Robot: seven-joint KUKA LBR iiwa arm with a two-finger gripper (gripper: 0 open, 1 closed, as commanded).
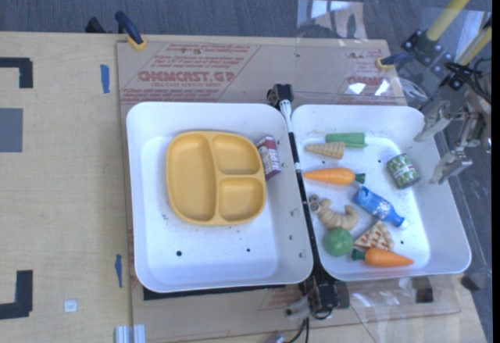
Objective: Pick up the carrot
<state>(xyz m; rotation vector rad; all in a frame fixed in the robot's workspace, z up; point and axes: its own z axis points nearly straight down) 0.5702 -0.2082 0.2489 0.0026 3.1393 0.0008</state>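
Carrot (331,176) in right bin (445,251), corn cone (326,149) behind, croissant (336,215) in front, jaws (451,148) released

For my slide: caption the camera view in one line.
Pincer poised at the right bin's edge; carrot lies untouched among toy foods.

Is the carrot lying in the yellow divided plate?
No, the carrot lies in the right bin, while the yellow plate sits in the left bin.
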